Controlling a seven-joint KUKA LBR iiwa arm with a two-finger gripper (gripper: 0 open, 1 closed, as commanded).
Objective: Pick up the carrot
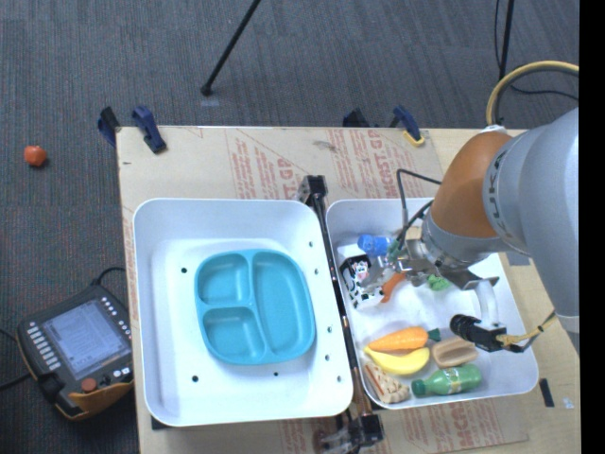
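Carrot lies in the right bin, toward its near edge, touching the yellow banana just below it. Green bottle sits by the near right corner, a tan piece just above it. Gripper hangs over the bin's middle, near the far left part, well apart from the carrot; pincer state cannot be told. Left bin holds a blue divided plate at its centre.
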